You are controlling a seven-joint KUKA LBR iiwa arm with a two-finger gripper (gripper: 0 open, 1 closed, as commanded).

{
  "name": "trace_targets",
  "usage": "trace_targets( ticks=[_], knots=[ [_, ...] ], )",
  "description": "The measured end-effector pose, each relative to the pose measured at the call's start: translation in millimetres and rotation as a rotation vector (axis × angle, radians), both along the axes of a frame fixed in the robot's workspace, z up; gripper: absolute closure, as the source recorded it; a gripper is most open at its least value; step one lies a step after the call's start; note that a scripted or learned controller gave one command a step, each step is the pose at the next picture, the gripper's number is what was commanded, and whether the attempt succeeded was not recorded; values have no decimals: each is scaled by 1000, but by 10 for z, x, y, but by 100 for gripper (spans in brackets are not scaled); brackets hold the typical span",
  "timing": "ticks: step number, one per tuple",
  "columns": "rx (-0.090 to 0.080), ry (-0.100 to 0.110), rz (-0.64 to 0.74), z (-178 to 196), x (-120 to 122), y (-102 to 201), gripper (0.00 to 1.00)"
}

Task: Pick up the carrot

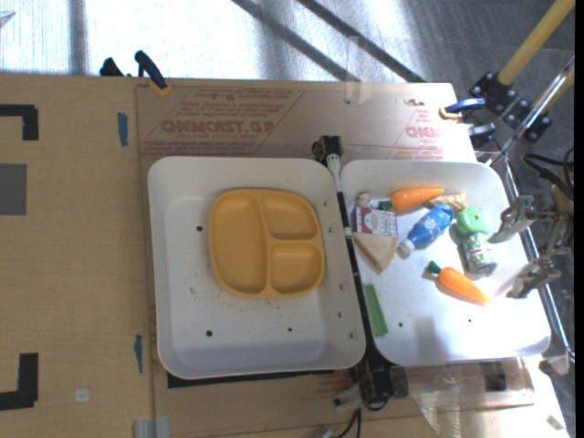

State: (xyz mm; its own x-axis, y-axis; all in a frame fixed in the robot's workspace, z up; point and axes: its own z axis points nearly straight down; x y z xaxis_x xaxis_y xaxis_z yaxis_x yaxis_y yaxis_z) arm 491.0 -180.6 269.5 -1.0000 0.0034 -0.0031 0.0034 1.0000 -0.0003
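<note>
Faintly, the cardboard [219, 121] reads "CHEMCAST".

I am looking at a yellow divided plate [266, 242] lying flat in the left bin [173, 272], its three compartments facing up. In the right bin [438, 331], a small milk carton [374, 219] is lying at the far left, touching a wedge of sandwich [379, 250] just nearer. A blue bottle [427, 228] is lying tilted beside them, and a green-capped jar [474, 240] is sitting to its right. A green stick [374, 308] is lying along the bin's left wall. Both bins are resting on the cardboard-covered table [73, 245].
</note>
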Motion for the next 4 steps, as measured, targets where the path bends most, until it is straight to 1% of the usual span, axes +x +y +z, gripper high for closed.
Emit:
trace_targets(
  ticks=[1,2,3,4],
  knots=[
    [-3,-5,356,-1712,-80,-187,0],
    [1,-6,41,-1801,194,-221,0],
    [-4,-22,43,-1683,254,-219,100],
    [-2,-20,43,-1694,246,-213,0]
  ],
)
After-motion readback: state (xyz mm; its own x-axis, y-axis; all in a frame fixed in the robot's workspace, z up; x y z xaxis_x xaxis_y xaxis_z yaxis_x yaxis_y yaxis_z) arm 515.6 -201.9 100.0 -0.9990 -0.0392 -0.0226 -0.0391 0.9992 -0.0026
